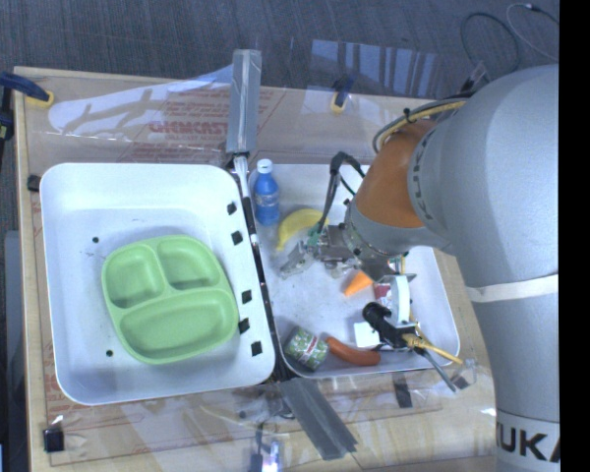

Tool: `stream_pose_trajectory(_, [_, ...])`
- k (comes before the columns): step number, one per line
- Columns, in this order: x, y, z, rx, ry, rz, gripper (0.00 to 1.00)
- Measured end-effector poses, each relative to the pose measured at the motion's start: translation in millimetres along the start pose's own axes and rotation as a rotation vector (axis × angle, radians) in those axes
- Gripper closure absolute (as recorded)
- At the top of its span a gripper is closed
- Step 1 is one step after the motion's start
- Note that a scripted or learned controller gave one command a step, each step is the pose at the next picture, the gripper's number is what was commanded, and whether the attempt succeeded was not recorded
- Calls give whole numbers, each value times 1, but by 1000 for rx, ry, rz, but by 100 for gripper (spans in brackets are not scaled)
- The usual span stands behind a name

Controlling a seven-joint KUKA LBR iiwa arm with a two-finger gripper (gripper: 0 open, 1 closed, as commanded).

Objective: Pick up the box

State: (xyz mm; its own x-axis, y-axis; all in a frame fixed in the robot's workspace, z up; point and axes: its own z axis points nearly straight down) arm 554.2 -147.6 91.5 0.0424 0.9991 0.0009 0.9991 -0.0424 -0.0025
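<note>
Box (305, 347): the closest match I see is a small green printed pack. It lies in the right bin at its front left corner, close to the divider between the bins. Its shape is too small for me to be sure of.

Left bin (64, 264): shallow and white, on the left side of the bench.

Green tray (167, 298): a plate with three compartments, lying flat in the middle of the left bin.

Right bin (441, 313): shallow and white, set against the left bin.

Blue bottle (265, 193): it has a white cap and sits at the back left corner of the right bin, next to the divider.

Yellow item (297, 226): curved like a banana, just right of the bottle and just behind my gripper.

My gripper (305, 254): low over the left middle of the right bin, pointing left. It is apart from the green pack, which lies nearer the front rim. I cannot tell whether it is open or closed, and I see nothing held in it.

Red sausage shape (352, 352): just right of the green pack, along the front of the right bin.

Orange piece (357, 283): small, in the middle of the right bin, beneath my wrist.

My arm (472, 195): grey with an orange band, reaching in from the right over the right bin.
</note>
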Motion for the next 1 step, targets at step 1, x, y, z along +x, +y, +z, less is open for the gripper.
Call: stream_pose_trajectory(1, [27,-77,-1,-3,-6,-3,0])
